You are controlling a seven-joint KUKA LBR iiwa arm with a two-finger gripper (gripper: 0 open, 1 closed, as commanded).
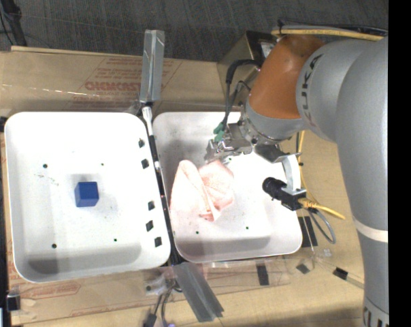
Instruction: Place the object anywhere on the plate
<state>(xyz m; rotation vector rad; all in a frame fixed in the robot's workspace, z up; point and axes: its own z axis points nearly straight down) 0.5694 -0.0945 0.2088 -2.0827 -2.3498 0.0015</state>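
Note:
A small blue cube (87, 193) lies alone on the floor of the left bin (28, 148), a little left of its middle. A pale pink, translucent plate (201, 192) rests in the right bin (273, 234), left of centre, close to the divider between the bins. My gripper (219, 151) hangs over the plate's far edge, pointing down, far from the cube. Nothing shows between the gripper and the plate.
The grey arm with its orange band (287, 80) reaches in from the right above the right bin's back half. A metal bar (151, 67) stands at the back between the bins. Brown cardboard (69, 73) lies beneath the bins.

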